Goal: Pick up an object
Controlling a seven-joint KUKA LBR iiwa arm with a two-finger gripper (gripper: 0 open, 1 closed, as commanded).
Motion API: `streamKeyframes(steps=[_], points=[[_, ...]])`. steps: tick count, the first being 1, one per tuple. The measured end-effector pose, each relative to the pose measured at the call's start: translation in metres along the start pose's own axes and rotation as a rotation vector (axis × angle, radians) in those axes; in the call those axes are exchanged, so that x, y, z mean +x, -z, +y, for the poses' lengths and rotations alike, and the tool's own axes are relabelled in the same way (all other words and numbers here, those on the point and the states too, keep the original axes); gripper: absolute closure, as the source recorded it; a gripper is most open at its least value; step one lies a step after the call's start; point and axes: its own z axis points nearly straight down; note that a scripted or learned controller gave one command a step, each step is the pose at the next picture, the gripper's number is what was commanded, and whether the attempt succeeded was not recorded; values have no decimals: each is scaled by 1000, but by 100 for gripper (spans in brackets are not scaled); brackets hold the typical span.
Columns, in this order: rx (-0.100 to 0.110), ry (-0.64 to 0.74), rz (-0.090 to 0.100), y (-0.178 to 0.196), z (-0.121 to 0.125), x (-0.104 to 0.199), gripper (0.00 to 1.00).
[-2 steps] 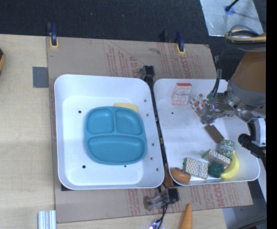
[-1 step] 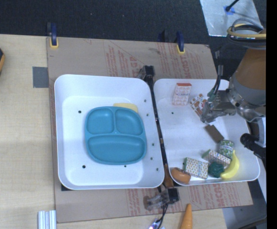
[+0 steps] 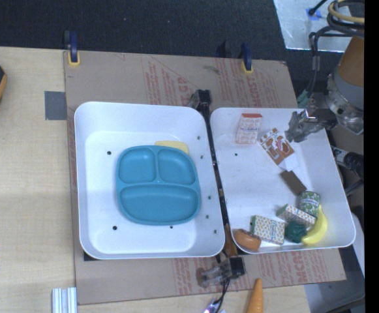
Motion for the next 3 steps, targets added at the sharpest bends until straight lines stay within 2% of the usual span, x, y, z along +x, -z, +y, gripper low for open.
streamKeyframes(steps=[1,2,3], points=[[6,-1,1,-2,-2,1,0],[8,-1,-1,-104,53,-31,0],[7,1,0,-88,52,-31,100]])
